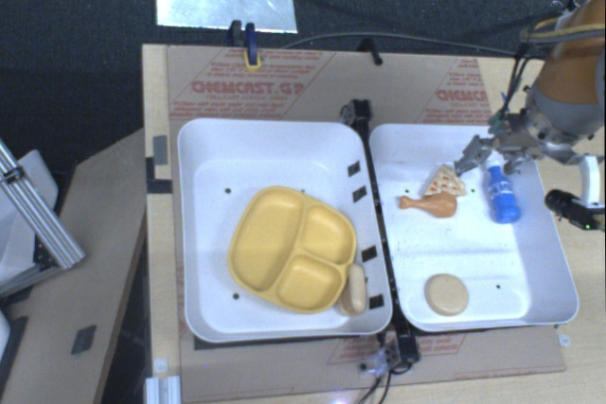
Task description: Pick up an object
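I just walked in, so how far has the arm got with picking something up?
Nothing is lifted yet. The gripper is low in the right bin, between the pizza slice and the blue bottle, both lying on the floor. Grasping and raising one is left.

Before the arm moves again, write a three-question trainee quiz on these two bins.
1. True or false: the yellow sectioned plastic tray lies in the left white bin.
2. Which item lies nearest the gripper? A) round tan biscuit-shaped disc B) blue plastic bottle C) pale bread-roll-shaped toy
3. Fill in: the orange toy drumstick lies in the ___ white bin.

Key: 1 true; 2 B; 3 right.
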Tool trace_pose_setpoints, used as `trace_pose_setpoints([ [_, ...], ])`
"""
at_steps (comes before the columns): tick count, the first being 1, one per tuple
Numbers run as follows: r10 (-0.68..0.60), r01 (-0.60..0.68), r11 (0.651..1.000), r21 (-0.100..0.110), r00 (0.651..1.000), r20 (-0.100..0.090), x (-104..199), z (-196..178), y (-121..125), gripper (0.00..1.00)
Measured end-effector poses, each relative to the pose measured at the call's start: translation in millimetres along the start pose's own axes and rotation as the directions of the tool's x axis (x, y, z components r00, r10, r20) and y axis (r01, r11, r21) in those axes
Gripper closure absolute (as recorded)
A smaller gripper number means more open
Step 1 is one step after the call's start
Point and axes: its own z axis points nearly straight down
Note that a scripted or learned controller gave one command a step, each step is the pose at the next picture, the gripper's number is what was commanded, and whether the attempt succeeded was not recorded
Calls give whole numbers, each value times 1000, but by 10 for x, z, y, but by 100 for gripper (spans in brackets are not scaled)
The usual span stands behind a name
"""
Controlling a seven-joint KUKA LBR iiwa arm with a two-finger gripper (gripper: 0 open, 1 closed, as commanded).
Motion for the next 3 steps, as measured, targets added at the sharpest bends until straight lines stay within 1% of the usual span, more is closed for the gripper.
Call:
trace_pose_setpoints([
  [1,-3,3,1000,-13,1000,2,4,-83,30,0],
  [2,-6,6,1000,-11,1000,2,4,459,140,0],
  [3,-3,3,1000,-17,1000,2,3,934,168,0],
])
